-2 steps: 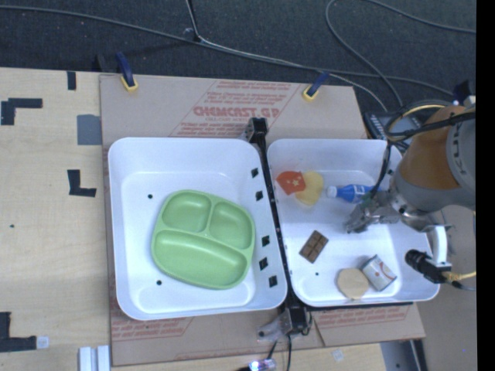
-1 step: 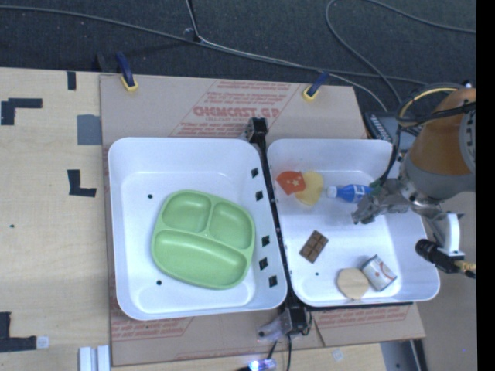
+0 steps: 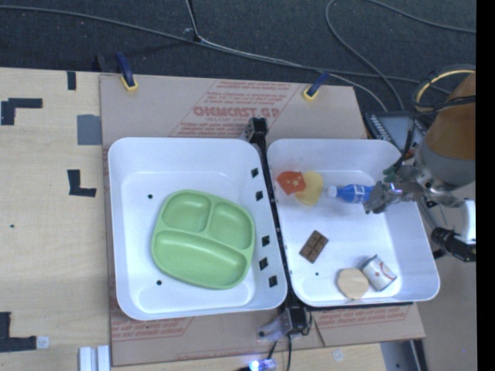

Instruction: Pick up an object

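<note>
The right bin (image 3: 402, 291) holds several small objects. A red piece (image 3: 290, 182) lies against a yellow one (image 3: 311, 187) at the upper left. A blue and white bottle (image 3: 350, 194) lies on its side, pointing toward my gripper (image 3: 378, 202), which hangs just right of the bottle's blue end near the bin's right wall. A brown chocolate bar (image 3: 313, 246) rests in the middle. A tan round piece (image 3: 353, 284) and a small can (image 3: 378, 272) sit at the front right. The fingers look dark and small; nothing shows between them.
The left bin (image 3: 128, 168) holds a green divided plate (image 3: 203, 239). A black divider (image 3: 267, 207) runs between the bins. The arm's grey body with its orange band (image 3: 455, 134) reaches in from the right. Cables cross the dark floor at the back.
</note>
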Robot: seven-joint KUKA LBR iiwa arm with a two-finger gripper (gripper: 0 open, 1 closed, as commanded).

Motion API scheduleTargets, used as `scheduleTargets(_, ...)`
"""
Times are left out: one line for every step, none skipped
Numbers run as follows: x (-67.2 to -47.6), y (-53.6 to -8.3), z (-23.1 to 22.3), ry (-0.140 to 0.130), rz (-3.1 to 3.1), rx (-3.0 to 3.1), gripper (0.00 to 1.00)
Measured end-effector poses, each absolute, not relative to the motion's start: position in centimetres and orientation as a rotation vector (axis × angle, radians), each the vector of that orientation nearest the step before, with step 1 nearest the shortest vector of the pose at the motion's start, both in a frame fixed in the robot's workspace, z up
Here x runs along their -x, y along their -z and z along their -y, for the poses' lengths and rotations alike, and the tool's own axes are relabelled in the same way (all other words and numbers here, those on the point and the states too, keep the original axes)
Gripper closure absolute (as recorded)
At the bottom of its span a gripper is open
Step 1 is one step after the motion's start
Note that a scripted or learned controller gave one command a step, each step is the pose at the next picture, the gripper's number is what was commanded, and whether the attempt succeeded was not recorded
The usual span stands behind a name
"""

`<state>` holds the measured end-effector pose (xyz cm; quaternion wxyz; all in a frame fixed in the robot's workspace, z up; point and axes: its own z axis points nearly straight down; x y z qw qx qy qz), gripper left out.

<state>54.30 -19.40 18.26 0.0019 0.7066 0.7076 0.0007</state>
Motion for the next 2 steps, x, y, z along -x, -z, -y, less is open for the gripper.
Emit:
scheduleTargets(-54.1,-22.5,19.3,-0.002,-2.221,-2.217,1.0)
scheduleTargets(-55.4,-21.5,14.0,0.0,-2.228,-2.216,1.0)
